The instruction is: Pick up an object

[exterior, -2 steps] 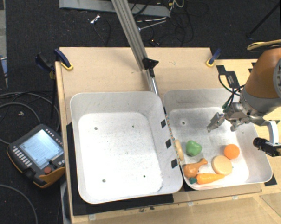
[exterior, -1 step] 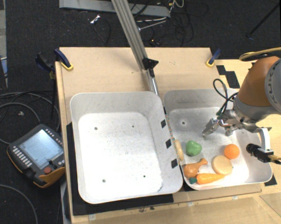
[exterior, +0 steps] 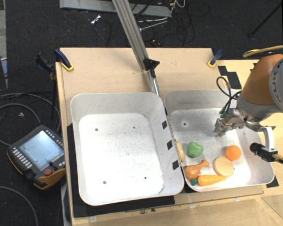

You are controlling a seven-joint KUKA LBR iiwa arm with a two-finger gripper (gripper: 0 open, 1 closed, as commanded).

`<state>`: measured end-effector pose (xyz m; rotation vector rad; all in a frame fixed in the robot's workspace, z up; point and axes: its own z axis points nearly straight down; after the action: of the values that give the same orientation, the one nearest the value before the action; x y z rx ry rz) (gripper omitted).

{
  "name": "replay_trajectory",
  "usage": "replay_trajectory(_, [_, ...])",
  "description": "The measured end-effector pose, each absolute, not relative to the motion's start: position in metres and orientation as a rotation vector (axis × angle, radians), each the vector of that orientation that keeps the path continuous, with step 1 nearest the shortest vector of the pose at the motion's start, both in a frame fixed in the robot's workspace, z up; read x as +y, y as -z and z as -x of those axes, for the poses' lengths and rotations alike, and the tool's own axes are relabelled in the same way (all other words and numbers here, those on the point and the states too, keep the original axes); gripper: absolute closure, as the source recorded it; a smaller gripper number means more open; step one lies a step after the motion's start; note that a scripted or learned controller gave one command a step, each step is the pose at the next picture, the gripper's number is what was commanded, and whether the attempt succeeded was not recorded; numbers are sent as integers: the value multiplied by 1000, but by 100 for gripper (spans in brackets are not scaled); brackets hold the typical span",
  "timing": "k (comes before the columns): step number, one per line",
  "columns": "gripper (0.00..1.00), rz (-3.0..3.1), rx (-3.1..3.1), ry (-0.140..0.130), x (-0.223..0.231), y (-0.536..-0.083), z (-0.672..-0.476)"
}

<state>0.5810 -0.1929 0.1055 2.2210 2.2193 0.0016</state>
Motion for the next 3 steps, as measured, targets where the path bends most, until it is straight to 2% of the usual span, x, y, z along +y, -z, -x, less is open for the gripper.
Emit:
replay_trajectory(1, [100, -2215, 2219, -5, -196, -169, -581])
replay_trajectory(3, [100, -2214, 2221, -4, -206, -254, -586])
